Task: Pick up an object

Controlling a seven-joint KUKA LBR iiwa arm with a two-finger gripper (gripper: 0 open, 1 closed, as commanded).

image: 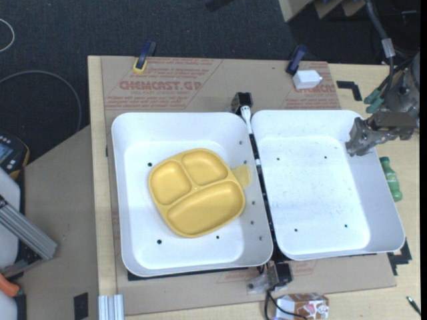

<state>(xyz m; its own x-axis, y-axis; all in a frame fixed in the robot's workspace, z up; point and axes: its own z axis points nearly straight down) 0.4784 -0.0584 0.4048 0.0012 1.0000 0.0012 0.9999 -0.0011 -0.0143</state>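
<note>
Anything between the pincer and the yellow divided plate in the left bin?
Nothing stands on the path. The pincer sits over the right bin's far right rim; the yellow divided plate lies flat in the left bin. Between them are just the right bin's bare floor and the two bins' low adjoining rims.

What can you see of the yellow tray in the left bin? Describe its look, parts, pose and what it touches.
The yellow tray looks like glossy moulded plastic with rounded corners. It has three hollow compartments: two smaller ones toward the back and one long one toward the front. A small tab juts from its right side. It lies flat, open side up, turned at a slant, on the floor of the left bin, roughly central. Only the bin touches it.
</note>
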